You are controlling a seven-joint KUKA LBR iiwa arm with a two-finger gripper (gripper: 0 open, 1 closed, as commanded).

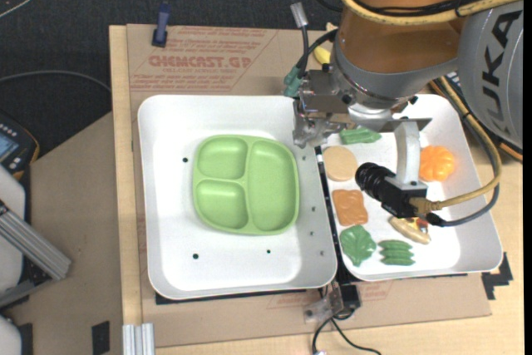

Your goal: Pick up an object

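Note:
My gripper hangs under the big orange-banded wrist, over the wall between the two bins at the right bin's far left corner. Toy foods lie in the right bin. A green piece and a round tan biscuit are just right of the gripper. Nearer the front are a brown toast square, a green leaf and a green pod. An orange piece lies to the right, and a pale slice is partly hidden by a black cylinder.
A green divided plate sits in the middle of the left bin. A black cylinder and a white bracket of the arm hang over the right bin, with a yellow cable looping past. Brown board surrounds the bins.

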